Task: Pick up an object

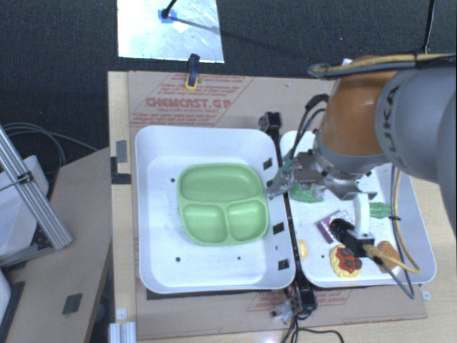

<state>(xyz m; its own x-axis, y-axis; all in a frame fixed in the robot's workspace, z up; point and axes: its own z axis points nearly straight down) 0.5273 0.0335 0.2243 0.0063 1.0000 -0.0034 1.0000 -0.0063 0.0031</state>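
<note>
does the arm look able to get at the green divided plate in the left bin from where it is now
Probably yes. The green divided plate lies flat and alone in the left bin, with nothing on or over it. The arm hangs over the right bin just across the divider, so a short move sideways looks enough.

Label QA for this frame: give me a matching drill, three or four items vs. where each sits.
Items:
1. green divided plate
2. orange carrot-like toy
3. yellow-handled clamp
4. orange band on the arm

Places:
A. far edge of the cardboard sheet
B. left bin
C. above the right bin
D. near corner of the right bin

Pairs: 1-B, 2-D, 3-A, 4-C
</note>
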